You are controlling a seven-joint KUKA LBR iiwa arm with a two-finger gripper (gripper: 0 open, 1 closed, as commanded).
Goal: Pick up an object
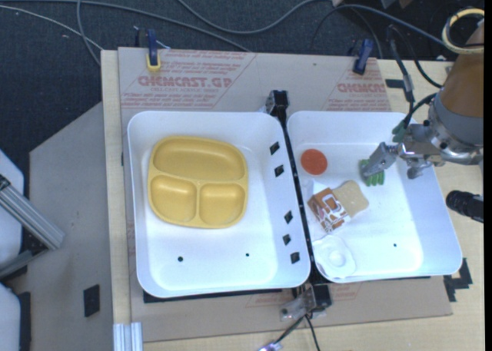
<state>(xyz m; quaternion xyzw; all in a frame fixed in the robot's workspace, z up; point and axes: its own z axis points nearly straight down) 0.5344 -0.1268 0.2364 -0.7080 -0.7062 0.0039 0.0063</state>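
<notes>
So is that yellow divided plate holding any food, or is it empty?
Empty. The yellow plate lies right side up in the left bin, and all three of its compartments show bare yellow.

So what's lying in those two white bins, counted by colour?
Yellow: 1, the tray
Orange: 1, the disc
Green: 1, the piece by the gripper
Brown-and-white: 1, the packet
Tan: 1, the slab
White: 1, the lid
Total: 6
</notes>
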